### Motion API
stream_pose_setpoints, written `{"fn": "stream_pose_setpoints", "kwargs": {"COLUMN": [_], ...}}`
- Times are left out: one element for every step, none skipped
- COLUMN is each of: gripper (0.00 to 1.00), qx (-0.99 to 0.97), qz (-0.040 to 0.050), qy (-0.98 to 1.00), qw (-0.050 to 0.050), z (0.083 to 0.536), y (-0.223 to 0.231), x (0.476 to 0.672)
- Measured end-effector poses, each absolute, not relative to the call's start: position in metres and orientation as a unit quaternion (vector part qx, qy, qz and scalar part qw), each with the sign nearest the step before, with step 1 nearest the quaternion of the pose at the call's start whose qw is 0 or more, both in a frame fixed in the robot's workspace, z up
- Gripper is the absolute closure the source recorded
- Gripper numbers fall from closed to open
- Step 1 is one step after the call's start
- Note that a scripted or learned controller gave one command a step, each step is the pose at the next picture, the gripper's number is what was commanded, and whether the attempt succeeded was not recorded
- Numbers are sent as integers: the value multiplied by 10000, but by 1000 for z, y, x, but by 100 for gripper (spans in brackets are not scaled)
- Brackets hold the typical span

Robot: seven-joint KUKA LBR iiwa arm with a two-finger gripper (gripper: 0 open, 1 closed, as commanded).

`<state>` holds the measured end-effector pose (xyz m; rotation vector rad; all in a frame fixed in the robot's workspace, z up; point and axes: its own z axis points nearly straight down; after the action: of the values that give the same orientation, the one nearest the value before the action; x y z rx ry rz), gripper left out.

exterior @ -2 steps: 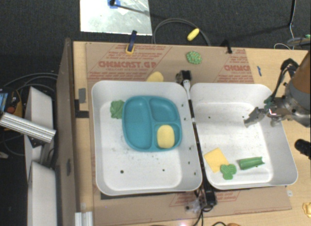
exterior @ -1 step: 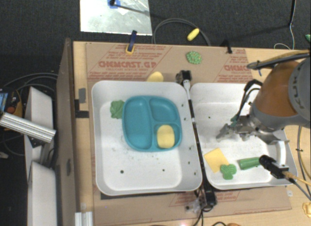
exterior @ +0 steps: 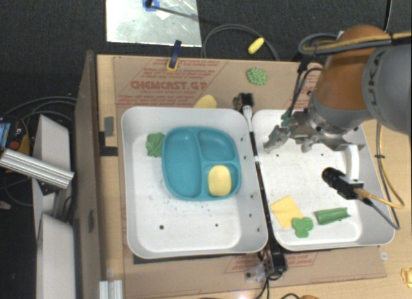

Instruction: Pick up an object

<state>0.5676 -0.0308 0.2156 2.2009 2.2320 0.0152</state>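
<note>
Because the gripper (exterior: 293, 138) hangs with nothing in it over the bare top of the right bin (exterior: 380, 217), far from the yellow block (exterior: 286, 211) and green toys (exterior: 315, 220), it may grab only air.
</note>
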Motion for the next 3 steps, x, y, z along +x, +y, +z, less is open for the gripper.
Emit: {"fn": "stream_pose_setpoints", "kwargs": {"gripper": [0,0,0], "qx": [7073,7074,7083], "qz": [1,-12,3], "qy": [7069,7068,7059], "qw": [12,-4,30], "z": [183,80,86], "y": [-68,-94,-168], "x": [584,580,591]}}
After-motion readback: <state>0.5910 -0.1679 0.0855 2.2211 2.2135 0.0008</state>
